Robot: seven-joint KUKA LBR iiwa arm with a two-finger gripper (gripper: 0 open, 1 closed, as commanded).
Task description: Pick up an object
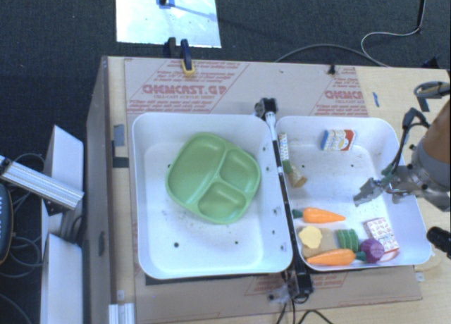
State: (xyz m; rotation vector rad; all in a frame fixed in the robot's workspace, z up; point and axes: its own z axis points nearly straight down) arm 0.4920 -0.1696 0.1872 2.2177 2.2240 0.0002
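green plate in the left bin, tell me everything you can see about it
The green plate is a pale green, plastic-looking tray with rounded corners, divided by raised ridges into three compartments: one large, two smaller. It lies face up, turned at an angle, on the floor of the left bin, nearer the far wall and the divider side. Its compartments hold nothing. Only the bin touches it.

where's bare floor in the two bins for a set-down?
Left bin: a strip along the near wall, below the green plate. Right bin: the middle, between the small carton and the upper carrot, beside the tool. The near right corner is crowded with toys.
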